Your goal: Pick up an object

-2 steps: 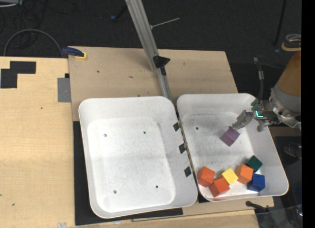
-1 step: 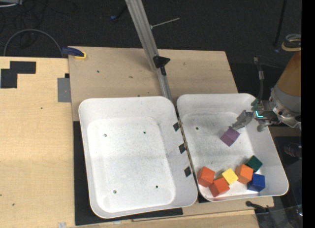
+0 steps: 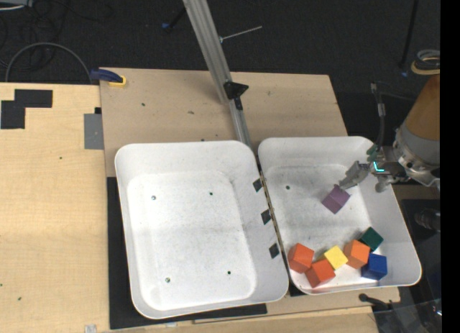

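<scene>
The jaws stand spread apart with nothing between them: the gripper [image 3: 368, 178] has one grey finger reaching down and left toward the middle of the right bin and the other pointing down near that bin's right wall, and both are bare.

The wooden bench [image 3: 180, 101] carries the two white bins side by side. The left bin [image 3: 144, 162] takes up the centre of the view. The right bin [image 3: 316, 146] holds all the blocks. A slanted aluminium rail [image 3: 208, 44] runs from the top of the view down to the gap between the bins.

The arm [image 3: 424, 126] enters from the right, its orange band high at the edge and the grey wrist below it leaning left over the right bin's rim, so the gripper hangs over the bin's upper right part.

A purple block [image 3: 335, 199] lies alone mid-bin, tilted on a corner, just below and left of the left finger; whether they touch I cannot tell. Along the bin's near wall sits a tight cluster: an orange block [image 3: 301, 257], a red block [image 3: 321, 272], a yellow block [image 3: 336, 257], a second orange block [image 3: 357, 252], a green block [image 3: 371, 238] and a blue block [image 3: 374, 266], well apart from the gripper.
</scene>
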Motion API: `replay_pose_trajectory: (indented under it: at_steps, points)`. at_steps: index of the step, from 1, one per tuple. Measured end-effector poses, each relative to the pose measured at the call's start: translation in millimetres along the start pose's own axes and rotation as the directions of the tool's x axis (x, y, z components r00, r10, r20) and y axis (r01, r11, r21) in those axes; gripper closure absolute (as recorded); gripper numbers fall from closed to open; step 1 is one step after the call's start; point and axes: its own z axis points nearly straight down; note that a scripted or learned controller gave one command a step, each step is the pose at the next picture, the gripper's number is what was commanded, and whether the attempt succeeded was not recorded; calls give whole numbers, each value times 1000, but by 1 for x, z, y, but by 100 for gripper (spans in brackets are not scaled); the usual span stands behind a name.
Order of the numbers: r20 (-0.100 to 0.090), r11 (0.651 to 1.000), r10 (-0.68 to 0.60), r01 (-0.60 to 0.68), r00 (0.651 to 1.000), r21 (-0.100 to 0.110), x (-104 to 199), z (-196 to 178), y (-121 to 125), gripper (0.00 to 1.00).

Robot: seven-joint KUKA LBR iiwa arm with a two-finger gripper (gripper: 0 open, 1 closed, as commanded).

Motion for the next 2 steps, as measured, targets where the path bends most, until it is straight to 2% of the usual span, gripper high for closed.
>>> replay_pose_trajectory:
  at_steps: [2]
  points:
    - [0, 1000, 0, 0, 1000, 0, 0, 0, 0, 0]
